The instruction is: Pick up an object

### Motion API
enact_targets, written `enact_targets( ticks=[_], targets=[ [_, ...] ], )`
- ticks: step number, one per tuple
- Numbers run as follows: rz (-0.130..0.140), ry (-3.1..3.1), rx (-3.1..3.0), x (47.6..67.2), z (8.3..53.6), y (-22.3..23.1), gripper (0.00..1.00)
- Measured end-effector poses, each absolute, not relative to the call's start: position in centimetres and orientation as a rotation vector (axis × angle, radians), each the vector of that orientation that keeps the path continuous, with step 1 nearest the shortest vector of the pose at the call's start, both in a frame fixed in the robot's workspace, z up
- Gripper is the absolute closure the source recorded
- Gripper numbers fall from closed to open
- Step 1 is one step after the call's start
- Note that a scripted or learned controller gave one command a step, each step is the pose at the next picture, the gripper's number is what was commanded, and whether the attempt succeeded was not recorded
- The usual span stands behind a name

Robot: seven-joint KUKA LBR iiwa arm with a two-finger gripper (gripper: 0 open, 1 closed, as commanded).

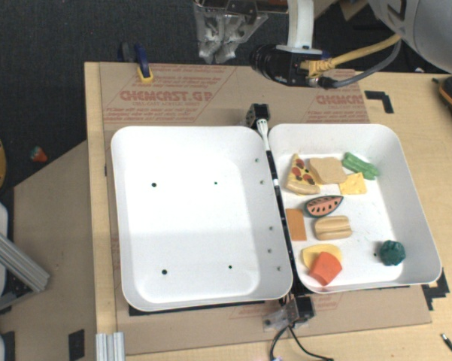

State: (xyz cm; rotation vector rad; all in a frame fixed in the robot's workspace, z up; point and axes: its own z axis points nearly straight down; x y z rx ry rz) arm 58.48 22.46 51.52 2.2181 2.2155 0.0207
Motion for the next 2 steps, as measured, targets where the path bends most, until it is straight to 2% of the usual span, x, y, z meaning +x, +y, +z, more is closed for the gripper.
enact_targets(
  ticks=[1,2],
  targets=[
    [-0.009,2.227,2.221,53.5,47.4,22.5,1.0],
    [0.016,2.214,2.22,61.8,53.9,22.4,1.0]
  ],
)
